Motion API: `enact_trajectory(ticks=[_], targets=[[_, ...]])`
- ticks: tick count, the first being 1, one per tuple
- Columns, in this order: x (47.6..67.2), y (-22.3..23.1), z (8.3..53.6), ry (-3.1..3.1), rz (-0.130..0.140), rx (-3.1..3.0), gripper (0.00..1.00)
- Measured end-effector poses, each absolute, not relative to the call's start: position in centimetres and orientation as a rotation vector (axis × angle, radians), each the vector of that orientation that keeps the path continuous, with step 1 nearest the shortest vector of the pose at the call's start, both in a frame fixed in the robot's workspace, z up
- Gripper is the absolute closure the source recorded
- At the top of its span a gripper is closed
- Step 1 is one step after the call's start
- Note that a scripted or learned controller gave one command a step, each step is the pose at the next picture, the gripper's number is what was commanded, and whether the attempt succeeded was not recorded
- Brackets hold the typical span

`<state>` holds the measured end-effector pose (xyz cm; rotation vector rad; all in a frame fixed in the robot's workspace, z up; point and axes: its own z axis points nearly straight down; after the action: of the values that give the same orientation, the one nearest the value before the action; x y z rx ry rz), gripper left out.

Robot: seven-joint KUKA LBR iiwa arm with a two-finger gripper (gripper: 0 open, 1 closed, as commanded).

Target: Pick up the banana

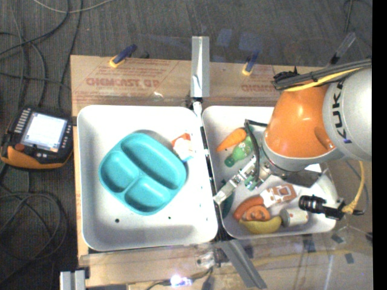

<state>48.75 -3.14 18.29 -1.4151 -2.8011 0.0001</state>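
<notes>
The banana [264, 225] lies flat at the front edge of the right bin [213, 132], a yellow crescent with its curve turned toward the near wall. Just behind it and touching, or nearly so, sits an orange-brown rounded toy [251, 209] (possibly a croissant or bread roll; the view is too coarse to be sure). To the banana's right a small grey cylinder [294, 217] rests beside it, and a white-and-orange boxy item [280, 193] lies just behind that.

The pincer [249, 175] hangs below the orange band of the arm [300, 128], over the middle of the right bin, above and behind the banana and apart from it. Whether it is spread or closed cannot be told, since the wrist hardware and cabling blur it together. Nothing can be made out in its grip.

Farther back in the same bin a toy carrot [232, 139] lies aslant with a green bottle-shaped toy [237, 153] just in front of it.

The left bin [91, 222] carries a teal divided plate [143, 171], with a small red-and-white item [182, 145] touching its far right rim. An orange-cased pendant [37, 137] sits on the floor left of the tabletop [84, 77].
</notes>
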Motion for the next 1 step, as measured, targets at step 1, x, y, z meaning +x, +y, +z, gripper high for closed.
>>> enact_trajectory(ticks=[1], targets=[[50.56, -6.54, 18.31, -2.812, -0.001, -1.398, 0.00]])
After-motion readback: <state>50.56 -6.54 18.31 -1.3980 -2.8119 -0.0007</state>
